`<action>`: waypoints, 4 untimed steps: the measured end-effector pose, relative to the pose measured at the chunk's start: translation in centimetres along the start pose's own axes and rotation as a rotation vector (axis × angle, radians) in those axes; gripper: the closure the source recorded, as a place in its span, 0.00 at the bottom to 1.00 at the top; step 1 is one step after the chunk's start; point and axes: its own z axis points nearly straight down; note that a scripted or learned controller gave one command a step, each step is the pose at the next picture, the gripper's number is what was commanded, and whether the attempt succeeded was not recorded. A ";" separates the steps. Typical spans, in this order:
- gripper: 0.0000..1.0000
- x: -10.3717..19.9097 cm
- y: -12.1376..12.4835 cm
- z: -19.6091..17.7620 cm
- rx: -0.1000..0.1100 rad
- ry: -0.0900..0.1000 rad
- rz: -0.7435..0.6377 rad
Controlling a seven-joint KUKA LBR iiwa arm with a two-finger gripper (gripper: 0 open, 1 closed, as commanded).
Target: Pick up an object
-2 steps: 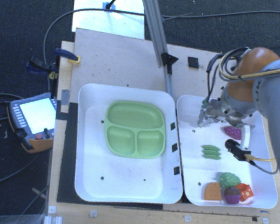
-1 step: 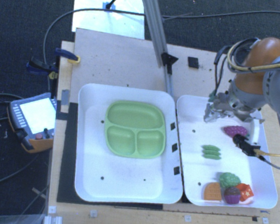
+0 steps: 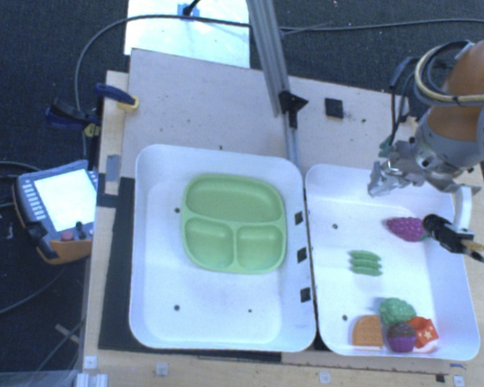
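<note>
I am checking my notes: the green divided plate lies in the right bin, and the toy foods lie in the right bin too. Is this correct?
Not quite. The camera view shows the green divided plate in the left bin, not the right. The toy foods do lie in the right bin.

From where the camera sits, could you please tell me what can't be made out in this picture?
- Gripper, camera view: small and blurred against the right bin; open or shut cannot be told.
- Arm: cut off by the right edge, so its base is unseen.
- Pile in the right bin's near corner: pieces overlap and are too small to identify singly.
- Purple item: its right end is hidden by a black fitting.
</note>
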 end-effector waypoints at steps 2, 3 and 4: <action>1.00 4.9 0.6 -4.0 0.004 0.002 -0.008; 1.00 10.4 0.9 -5.0 0.004 0.003 -0.010; 1.00 15.4 0.7 -3.8 0.005 0.003 -0.009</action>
